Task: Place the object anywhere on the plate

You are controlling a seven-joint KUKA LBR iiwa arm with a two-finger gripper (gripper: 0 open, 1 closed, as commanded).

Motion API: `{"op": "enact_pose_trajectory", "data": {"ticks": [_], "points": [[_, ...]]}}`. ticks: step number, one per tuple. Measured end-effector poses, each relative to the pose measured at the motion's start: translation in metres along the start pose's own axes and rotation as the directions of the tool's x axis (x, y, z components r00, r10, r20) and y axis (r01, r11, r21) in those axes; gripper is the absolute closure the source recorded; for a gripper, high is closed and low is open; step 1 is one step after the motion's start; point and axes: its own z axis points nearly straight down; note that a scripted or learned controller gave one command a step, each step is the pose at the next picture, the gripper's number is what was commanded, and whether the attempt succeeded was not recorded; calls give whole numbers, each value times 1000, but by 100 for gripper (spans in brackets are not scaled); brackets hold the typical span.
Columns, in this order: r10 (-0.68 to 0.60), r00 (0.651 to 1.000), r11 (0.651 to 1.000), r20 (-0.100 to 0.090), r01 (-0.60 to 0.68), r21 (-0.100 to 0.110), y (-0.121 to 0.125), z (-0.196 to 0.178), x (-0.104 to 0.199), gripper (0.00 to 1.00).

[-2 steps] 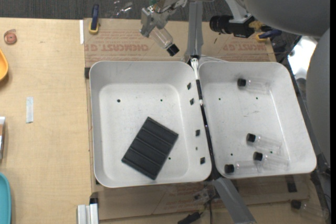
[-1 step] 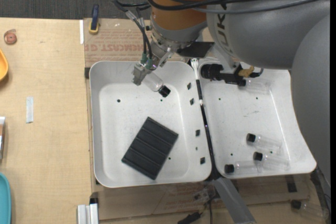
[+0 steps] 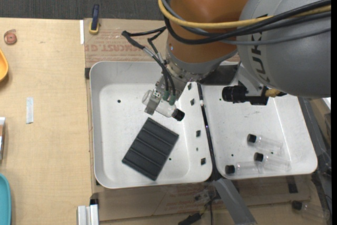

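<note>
Though my claw (image 3: 152, 103) hangs over the left bin (image 3: 97, 113), I cannot tell from this slanted view whether it is apart or together, and I see nothing that I could call held in it. It sits near the middle of that bin, just beyond the upper end of the black ribbed plate (image 3: 151, 147). How high above the floor it hangs I cannot judge.

The plate lies flat and askew on the bin floor, with one corner toward the front wall. Its ribbed top is bare: no object rests on it.

Past the wall between the bins, the right bin (image 3: 295, 124) holds what I take to be the candidate objects, three clear vials with black caps. The upper vial (image 3: 261, 140) and the middle vial (image 3: 268, 159) lie near each other toward the front. The lower vial (image 3: 239, 167) lies close to the front left corner. All three are well apart from my claw and from the plate.

My judgement is that the task is at its start or close to it. No vial is picked up as far as I can see, and nothing is set on the plate. What is left is the whole errand: reach across into the right bin, take a vial, carry it over the dividing wall and lay it on the ribs.
</note>
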Motion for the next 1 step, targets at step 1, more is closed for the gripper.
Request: {"op": "enact_pose_trajectory", "data": {"ticks": [1], "points": [[-300,954,954,3,300,-2,6,-86,-36,100]]}}
